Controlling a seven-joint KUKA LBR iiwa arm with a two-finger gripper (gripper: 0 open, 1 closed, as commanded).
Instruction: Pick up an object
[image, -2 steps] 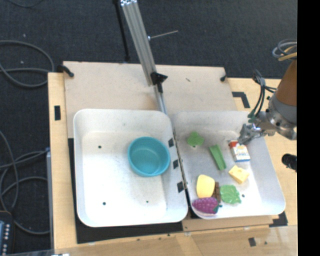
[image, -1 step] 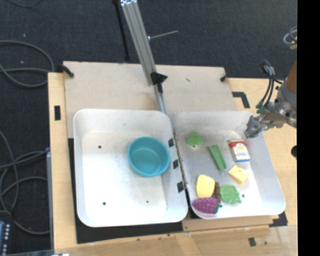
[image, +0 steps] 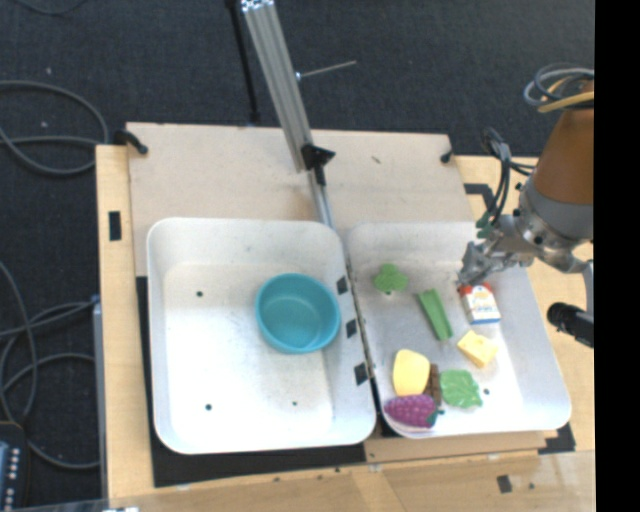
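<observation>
Hovering over the right bin near its far right edge, the gripper is lining up above the small carton; finger state I cannot tell.

Two white bins side by side on the tabletop. Left bin holds a teal bowl, upright, near its middle. Aluminium extrusion post slants up from behind the bins. Black cables on dark floor, left.
</observation>
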